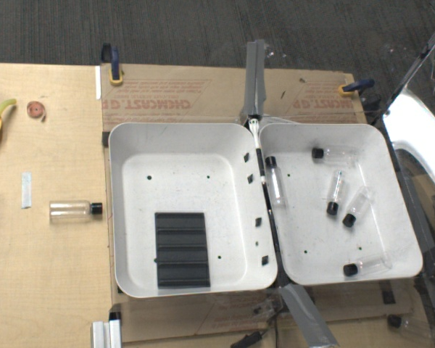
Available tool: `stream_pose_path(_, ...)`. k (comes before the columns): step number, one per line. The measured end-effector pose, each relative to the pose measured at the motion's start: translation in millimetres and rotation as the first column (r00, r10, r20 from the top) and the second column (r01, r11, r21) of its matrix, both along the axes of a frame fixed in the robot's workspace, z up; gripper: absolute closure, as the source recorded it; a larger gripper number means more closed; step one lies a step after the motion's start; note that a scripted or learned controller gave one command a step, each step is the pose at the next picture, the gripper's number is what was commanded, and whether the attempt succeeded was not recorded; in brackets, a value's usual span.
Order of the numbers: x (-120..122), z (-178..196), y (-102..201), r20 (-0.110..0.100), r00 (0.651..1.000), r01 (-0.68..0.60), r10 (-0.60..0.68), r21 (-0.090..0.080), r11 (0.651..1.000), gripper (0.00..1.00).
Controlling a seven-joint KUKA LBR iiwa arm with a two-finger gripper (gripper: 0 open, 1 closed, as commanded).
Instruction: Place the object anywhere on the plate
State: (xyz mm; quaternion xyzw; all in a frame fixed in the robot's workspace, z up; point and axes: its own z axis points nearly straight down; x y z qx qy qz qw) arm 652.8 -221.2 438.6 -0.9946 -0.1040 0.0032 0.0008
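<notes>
two white bins are sitting side by side, the left bin (174, 172) holding a black ridged plate (181, 249) that is lying flat near its front wall. five clear, black-capped vials (336, 192) are lying scattered in the right bin (312, 230), well apart from the plate; how far the gripper is standing open cannot be told.

Lab bench: white bins (123, 194), clear vials (336, 193)

The plate (181, 249) lies in the left bin (130, 140); five vials (338, 191) lie in the right bin (377, 140).
</notes>
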Motion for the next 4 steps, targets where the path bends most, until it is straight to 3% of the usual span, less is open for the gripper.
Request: stream_pose_path(4, 1.2, 1.1, 0.4, 0.003, 1.0, 0.003, -0.003, -0.001, 1.0, 0.0)
